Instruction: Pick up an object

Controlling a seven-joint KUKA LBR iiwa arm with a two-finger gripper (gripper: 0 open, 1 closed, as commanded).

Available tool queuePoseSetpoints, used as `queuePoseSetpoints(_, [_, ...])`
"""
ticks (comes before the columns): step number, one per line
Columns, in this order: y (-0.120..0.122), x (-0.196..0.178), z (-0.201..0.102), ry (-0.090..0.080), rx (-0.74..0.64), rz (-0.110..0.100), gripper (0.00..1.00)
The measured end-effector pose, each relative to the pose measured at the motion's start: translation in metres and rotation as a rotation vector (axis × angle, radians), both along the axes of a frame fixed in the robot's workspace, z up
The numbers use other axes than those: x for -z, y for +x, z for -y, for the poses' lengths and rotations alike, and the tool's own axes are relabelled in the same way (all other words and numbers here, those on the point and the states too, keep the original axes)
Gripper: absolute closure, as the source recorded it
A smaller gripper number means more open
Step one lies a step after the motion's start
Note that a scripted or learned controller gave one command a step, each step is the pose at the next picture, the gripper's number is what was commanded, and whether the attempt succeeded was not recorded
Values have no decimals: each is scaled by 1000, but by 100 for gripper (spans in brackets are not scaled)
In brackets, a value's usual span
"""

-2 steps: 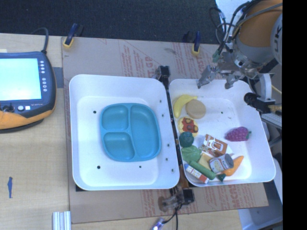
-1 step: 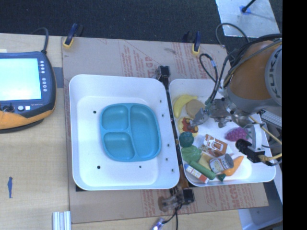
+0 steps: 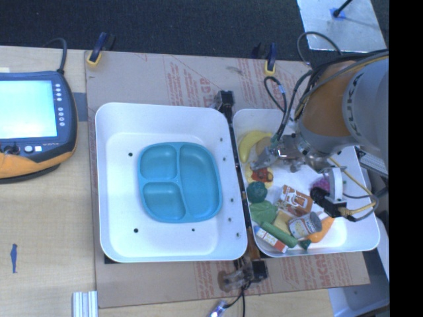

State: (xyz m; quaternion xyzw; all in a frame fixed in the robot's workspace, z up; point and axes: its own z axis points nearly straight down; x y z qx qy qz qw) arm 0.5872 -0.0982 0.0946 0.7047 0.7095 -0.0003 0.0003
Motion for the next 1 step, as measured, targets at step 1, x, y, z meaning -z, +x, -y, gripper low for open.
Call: queuePoseSetpoints(1, [62, 0, 2, -2, 2, -4, 0])
